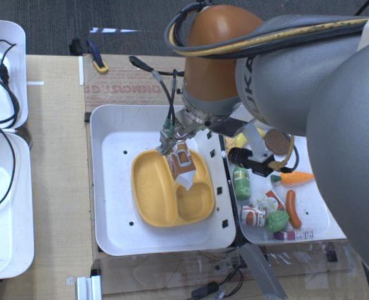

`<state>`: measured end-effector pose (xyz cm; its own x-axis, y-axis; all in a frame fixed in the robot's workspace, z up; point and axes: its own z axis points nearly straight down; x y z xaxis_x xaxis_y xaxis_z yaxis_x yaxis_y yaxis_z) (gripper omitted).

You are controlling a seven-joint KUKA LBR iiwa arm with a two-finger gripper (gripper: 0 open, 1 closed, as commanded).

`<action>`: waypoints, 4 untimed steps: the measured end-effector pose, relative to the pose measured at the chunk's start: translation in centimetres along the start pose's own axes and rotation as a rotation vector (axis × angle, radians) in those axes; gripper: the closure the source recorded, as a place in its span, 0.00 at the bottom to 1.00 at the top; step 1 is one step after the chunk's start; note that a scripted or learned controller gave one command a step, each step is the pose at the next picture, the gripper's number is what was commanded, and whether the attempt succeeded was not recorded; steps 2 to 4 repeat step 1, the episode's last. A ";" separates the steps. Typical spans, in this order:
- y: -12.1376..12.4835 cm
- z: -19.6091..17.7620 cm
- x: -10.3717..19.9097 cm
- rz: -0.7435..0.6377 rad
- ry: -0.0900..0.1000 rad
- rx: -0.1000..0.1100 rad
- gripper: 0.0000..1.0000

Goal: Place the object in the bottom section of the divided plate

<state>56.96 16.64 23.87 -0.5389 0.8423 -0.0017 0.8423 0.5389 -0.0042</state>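
Brown-and-white packet (182, 166) is seen over the yellow divided plastic plate (154, 192) in the left white bin (109, 186), pinched between the closed gripper (174, 144) fingers; toy foods (278, 214) are gathered in the right bin (319, 220).

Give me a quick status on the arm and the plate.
Gripper low over yellow divided plate. Small brown-and-white packet at its tip, above the plate's divider; grasp unclear. Nothing blocking the plate's sections.

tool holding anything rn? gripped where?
Looks like yes: the tool has a small brown-and-white packet by its top end, hanging over the yellow plate.
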 end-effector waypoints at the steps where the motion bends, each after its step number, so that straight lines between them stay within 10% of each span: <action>1: 0.0 0.0 0.0 0.001 0.000 0.000 0.00; 4: 0.0 0.0 0.0 0.001 0.000 0.000 0.00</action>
